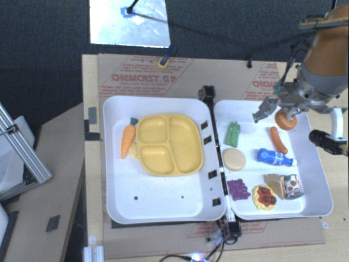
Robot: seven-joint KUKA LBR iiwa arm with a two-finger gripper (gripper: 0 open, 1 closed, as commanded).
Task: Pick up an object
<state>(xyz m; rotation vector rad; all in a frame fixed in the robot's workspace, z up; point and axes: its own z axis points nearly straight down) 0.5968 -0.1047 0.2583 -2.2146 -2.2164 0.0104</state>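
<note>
- Nearest me, by the right bin's (319, 201) front edge, sat a toy pizza (264, 197): light, stiff, best pinched across its rim.
- End effector (272, 109) hovered at the far edge; whether open or closed I couldn't tell.

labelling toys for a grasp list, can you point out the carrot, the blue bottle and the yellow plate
carrot (127, 140), camera view, middle of its orange body
blue bottle (274, 158), camera view, middle of its blue side
yellow plate (188, 144), camera view, floor of its right compartment

Light is even and bright; white bins (163, 212) slightly overexposed; glare on metal sheet (130, 15); picture somewhat soft.
</note>
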